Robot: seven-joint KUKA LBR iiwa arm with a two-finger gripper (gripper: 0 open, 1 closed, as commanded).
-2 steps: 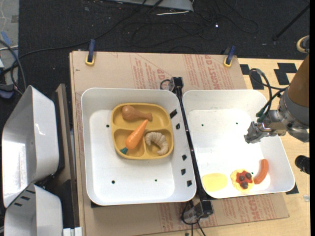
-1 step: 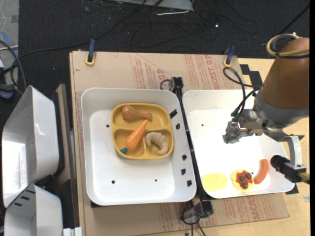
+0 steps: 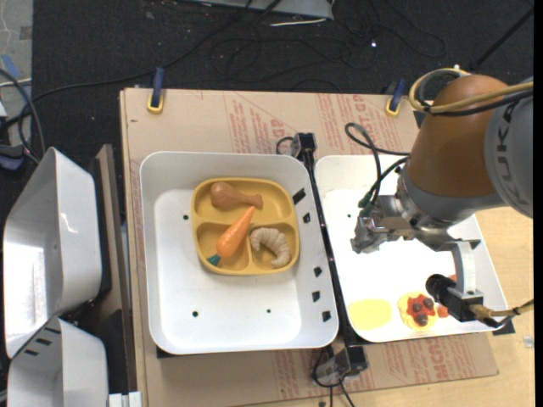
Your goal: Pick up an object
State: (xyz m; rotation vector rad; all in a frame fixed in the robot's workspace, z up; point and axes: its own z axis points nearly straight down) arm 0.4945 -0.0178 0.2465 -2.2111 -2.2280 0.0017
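Note:
In the left bin [image 3: 170,303] sits a yellow divided plate [image 3: 204,236] with a toy drumstick [image 3: 235,197], an orange carrot [image 3: 236,232] and a pale shrimp [image 3: 272,244]. The right bin [image 3: 339,176] holds a flat yellow disc [image 3: 370,314] and a small red and orange toy [image 3: 418,309] near its front edge. My gripper [image 3: 371,234] hangs over the middle of the right bin, behind and above the yellow disc. The wrist hides most of it.
The arm's orange band and grey body [image 3: 462,142] cover the right bin's far right half. A black camera mount [image 3: 454,297] sits by the red toy. White tubs [image 3: 51,236] stand off the bench to the left. Clamps [image 3: 155,100] hold the board's back edge.

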